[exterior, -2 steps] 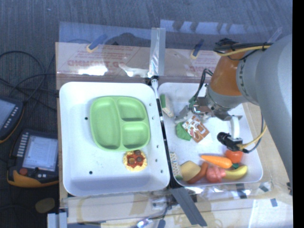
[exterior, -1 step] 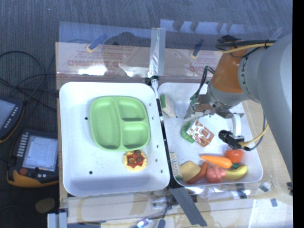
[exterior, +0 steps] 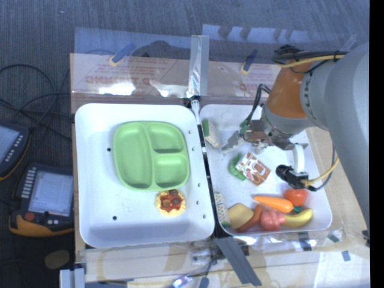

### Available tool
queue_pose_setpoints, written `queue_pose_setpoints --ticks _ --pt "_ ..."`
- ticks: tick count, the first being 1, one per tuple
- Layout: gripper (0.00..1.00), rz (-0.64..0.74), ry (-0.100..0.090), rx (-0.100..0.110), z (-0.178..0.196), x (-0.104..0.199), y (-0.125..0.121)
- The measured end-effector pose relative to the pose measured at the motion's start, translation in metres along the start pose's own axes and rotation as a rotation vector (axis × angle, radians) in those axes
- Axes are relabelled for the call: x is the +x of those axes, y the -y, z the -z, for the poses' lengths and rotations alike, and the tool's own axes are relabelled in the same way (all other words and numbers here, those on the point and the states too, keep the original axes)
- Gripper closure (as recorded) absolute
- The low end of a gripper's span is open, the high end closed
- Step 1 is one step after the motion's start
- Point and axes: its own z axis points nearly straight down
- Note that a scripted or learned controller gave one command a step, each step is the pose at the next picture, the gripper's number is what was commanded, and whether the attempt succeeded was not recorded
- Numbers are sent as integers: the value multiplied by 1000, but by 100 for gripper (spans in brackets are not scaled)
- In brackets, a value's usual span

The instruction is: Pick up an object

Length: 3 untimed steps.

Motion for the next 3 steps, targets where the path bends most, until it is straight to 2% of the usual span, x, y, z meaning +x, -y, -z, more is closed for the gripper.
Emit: queue_pose_setpoints --ticks 1,2,3 --pt "0 44 2 1 -9 -5 46" --pt "0 147 1 3 -10 -29 25" --pt "100 146 -1 2 -1 -28 24"
